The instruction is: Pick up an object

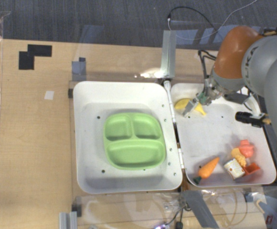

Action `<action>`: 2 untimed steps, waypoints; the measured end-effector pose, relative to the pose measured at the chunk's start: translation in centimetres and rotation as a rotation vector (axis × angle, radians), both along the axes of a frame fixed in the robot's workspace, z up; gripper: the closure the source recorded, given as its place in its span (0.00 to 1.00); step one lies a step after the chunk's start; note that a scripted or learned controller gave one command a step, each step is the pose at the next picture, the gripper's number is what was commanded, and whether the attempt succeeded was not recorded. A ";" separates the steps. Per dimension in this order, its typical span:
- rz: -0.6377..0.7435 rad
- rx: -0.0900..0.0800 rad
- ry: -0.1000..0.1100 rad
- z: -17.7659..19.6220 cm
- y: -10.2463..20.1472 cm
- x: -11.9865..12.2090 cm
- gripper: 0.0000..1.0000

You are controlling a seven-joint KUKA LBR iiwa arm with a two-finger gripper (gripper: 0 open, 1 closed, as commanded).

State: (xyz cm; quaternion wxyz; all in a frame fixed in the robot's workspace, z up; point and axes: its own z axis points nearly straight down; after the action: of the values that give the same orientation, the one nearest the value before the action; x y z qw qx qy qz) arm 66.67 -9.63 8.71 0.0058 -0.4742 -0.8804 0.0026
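In the camera view, the pincer (192, 108) is seen low in the far left corner of the right bin (210, 142), right at a yellow banana-shaped toy (182, 103). Whether the pincer is spread or closed, and whether the toy is gripped, cannot be told: the tips are too small and dark against it. The toy is judged to be light, stiff plastic with a smooth, slippery skin; a hold across its narrow middle is thought best, since its curved ends would likely slide out.

One green divided plate (133, 140) is counted in the left bin (88, 128). In the right bin, one banana toy, one orange carrot toy (208, 167), and a cluster of small toys (242, 160) are counted, perhaps three pieces.
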 end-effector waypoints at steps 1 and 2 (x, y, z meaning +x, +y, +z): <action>0.003 0.000 -0.023 1.5 0.2 0.5 1.00; -0.033 0.000 -0.017 0.3 -0.3 0.4 1.00</action>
State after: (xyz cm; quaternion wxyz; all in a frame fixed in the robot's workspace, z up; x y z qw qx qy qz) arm 67.03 -9.92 8.98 -0.0015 -0.4884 -0.8726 -0.0014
